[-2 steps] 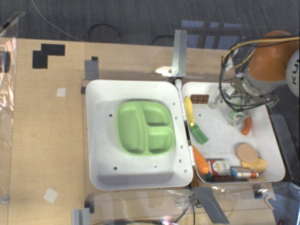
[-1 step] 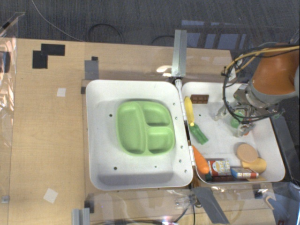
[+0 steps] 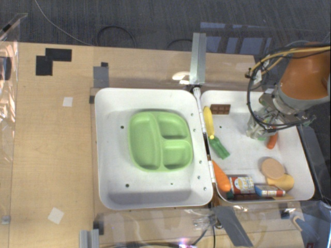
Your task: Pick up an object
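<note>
A pale wooden bench (image 3: 51, 154) is sitting over a dark carpeted floor, carrying black tape marks at its far left and a sheet of clear plastic along its left edge. Two shallow white bins are lying side by side on it, with a metal post (image 3: 198, 58) standing at the far end of the seam between them. In the left bin (image 3: 111, 190) a green divided plate (image 3: 159, 140) is resting near the middle, its three compartments facing up. Moving right across the seam, the right bin (image 3: 305, 185) is holding the loose things: a yellow banana-like piece (image 3: 208, 120) is lying along the left wall, a green block (image 3: 219, 148) is sitting just beside its near end, and a carrot (image 3: 221, 176) is lying nearer still against the same wall. A small brown bar (image 3: 221, 108) is resting by the far wall. Along the near wall a red-labelled can (image 3: 241, 183) is lying on its side, touching a slim tube (image 3: 269, 192), with a tan round disc (image 3: 272, 167) and a yellow lump (image 3: 283, 182) just right of them. My arm is reaching in from the right, its orange band (image 3: 307, 79) hanging above the far right part of this bin, cables looping around it. My gripper (image 3: 260, 128) is pointing down near the bin floor, just beside a small orange-red piece (image 3: 272, 140); I cannot tell how far it is open or whether it is gripping anything.
</note>
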{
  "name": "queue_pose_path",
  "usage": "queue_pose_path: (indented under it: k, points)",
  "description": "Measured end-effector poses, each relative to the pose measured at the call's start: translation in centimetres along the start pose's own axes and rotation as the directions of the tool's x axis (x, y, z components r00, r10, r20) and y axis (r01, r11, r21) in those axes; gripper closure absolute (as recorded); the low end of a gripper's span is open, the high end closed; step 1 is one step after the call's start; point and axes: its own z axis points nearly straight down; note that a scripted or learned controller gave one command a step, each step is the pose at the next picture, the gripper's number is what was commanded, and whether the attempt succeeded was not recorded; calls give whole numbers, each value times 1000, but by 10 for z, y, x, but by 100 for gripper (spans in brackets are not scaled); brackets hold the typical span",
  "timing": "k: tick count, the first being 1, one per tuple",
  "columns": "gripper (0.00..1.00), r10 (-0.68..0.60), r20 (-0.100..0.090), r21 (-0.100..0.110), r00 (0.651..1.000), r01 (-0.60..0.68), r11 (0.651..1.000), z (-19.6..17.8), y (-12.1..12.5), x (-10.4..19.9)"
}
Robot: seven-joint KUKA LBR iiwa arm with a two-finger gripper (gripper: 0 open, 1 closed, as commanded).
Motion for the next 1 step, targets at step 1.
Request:
queue_pose_path:
  k: [1]
  points:
    - [0, 0, 0, 0, 1000, 0, 1000, 0, 0, 0]
